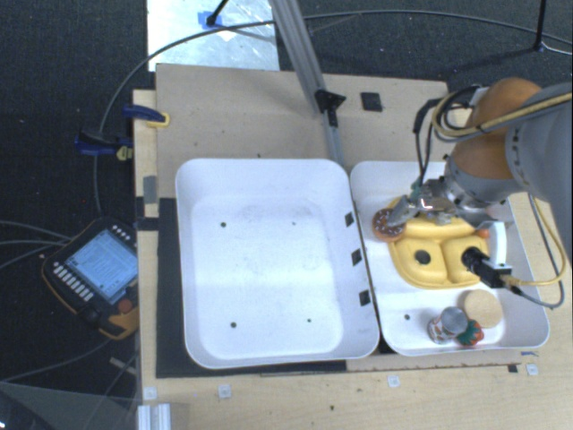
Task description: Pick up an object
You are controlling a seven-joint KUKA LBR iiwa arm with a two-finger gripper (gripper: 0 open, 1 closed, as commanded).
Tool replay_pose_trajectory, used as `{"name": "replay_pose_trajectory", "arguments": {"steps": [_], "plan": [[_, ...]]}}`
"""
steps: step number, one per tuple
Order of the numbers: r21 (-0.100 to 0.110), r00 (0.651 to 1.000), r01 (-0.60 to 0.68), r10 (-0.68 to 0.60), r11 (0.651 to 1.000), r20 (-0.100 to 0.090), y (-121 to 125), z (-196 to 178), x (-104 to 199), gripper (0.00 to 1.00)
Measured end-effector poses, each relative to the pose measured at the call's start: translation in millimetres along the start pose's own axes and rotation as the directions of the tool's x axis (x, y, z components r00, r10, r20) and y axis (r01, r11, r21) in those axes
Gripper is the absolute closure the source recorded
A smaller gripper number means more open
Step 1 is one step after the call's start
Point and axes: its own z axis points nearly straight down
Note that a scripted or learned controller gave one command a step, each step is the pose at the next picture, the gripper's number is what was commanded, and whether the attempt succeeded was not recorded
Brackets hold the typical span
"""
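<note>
A: Where's the arm rn?

B: I've got the gripper (428, 202) low in the right bin (537, 316), over the 12 o'clock edge of the yellow plastic piece (430, 251). Can't tell whether it's released or clenched; wrist blocks the view.

A: That yellow thing the target?

B: Prob. It lies mid-bin and looks like rigid moulded plastic, light but glossy, so I reckon slippery. It's broad, w/ a hole near 9 o'clock. I'd take a thin rim, not the wide body.

A: Other options?

B: Small round brown-and-white thing (387, 224) touching its 10 o'clock side, tan disc (482, 306) at 5 o'clock, and a small multicoloured item (450, 328) beside that. The disc looks light and stiff, an easier pinch imo. Left bin (206, 330) has no candidates.
</note>
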Motion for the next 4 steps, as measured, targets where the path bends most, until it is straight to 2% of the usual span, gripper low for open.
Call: {"name": "replay_pose_trajectory", "arguments": {"steps": [1,2,3,4], "plan": [[-0.009,1.000,0.004,-0.004,1.000,-0.008,4.4,-14.5,3.9,1.00],[0.020,1.000,0.000,0.000,1.000,-0.002,5.8,-58.1,1.7,1.00],[0.018,1.000,0.001,-0.001,1.000,-0.002,8.6,-104.1,1.4,1.00],[0.021,1.000,0.007,-0.007,1.000,-0.006,12.9,-111.3,62.7,1.00]]}}
